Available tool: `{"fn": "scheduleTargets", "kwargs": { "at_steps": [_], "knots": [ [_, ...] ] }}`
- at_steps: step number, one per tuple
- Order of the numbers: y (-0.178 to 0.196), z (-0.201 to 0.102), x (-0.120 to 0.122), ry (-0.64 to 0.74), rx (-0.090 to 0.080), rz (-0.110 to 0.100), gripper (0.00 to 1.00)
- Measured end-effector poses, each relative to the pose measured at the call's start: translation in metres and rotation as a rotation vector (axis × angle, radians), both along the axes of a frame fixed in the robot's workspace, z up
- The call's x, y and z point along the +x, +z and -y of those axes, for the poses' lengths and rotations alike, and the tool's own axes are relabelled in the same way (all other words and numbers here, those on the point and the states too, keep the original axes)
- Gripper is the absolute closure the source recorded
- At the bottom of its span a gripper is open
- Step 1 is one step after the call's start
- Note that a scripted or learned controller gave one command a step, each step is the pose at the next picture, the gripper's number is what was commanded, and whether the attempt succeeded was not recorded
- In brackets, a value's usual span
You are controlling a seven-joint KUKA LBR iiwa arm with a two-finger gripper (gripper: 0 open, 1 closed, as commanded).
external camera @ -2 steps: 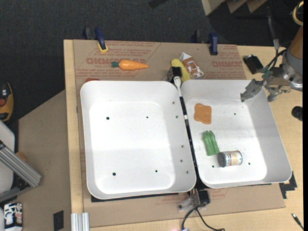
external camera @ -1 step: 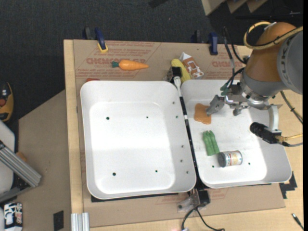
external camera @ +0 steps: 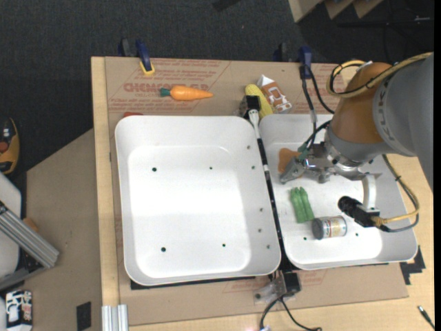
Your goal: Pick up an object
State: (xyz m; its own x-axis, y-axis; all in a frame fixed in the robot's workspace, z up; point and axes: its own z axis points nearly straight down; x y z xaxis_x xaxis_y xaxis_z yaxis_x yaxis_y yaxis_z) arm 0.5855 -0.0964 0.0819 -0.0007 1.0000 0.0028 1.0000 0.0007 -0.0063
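Nothing is lifted yet: we hover our gripper [external camera: 293,173] in the right bin [external camera: 396,248] near the worktop's right edge, fingers apparently open above the green object [external camera: 301,204].

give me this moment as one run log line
arm: over right bin | gripper: low by brown piece, grasp unconfirmed | loose in bin: green object, small can | carrot: on bench

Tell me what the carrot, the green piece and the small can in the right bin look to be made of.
Carrot: probably plastic, a toy; even orange, smooth, faint sheen.
Green piece: likely soft plastic or foam; matt with ridges; hard to tell.
Can: seemingly metal; shiny silver end, with a paper-like label round its body.
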Motion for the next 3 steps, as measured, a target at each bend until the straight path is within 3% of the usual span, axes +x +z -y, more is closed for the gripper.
{"fn": "scheduleTargets", "kwargs": {
  "at_steps": [1,2,3],
  "knots": [
    [0.014,0.001,0.002,-0.001,-0.003,0.008,1.00],
    [0.110,-0.054,0.076,0.007,-0.002,0.023,1.00],
    [0.178,-0.118,0.083,0.007,-0.001,0.018,1.00]
  ]
}}
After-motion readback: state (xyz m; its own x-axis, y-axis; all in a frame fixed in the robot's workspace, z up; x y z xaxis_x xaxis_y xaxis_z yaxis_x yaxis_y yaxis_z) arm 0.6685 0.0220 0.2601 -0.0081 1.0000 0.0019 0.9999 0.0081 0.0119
